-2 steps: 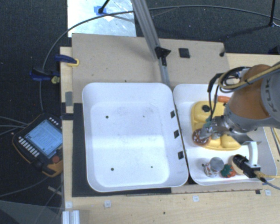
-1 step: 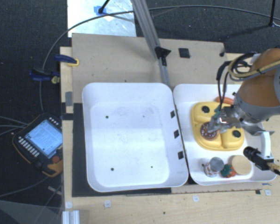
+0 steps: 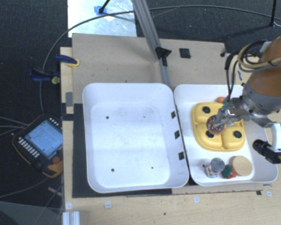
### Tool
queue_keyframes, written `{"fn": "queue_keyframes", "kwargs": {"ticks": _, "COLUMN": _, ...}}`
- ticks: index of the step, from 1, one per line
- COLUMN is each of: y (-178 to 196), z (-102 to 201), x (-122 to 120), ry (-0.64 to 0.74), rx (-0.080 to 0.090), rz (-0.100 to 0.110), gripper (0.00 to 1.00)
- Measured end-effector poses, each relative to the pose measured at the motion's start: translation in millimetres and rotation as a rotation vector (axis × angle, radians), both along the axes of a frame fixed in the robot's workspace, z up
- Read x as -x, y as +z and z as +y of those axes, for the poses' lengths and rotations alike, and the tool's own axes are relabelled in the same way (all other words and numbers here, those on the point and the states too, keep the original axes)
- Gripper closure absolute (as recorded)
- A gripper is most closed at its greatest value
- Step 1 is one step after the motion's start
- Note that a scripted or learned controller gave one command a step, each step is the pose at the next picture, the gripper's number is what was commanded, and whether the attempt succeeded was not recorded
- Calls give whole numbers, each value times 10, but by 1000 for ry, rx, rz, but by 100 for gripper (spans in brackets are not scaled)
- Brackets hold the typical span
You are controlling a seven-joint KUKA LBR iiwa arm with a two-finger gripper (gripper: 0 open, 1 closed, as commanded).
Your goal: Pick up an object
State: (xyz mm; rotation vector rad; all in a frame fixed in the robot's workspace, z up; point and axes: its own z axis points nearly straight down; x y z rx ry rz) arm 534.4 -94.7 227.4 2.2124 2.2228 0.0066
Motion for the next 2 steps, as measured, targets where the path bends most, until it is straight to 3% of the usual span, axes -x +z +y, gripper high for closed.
{"fn": "queue_keyframes", "kwargs": {"ticks": 1, "y": 550, "z": 54, "x": 71, "ry": 1, "rx": 0, "rz": 0, "gripper": 100}}
{"fn": "queue_keyframes", "kwargs": {"ticks": 2, "y": 715, "z": 55, "x": 61, "ry": 1, "rx": -1, "rz": 3, "gripper": 100}}
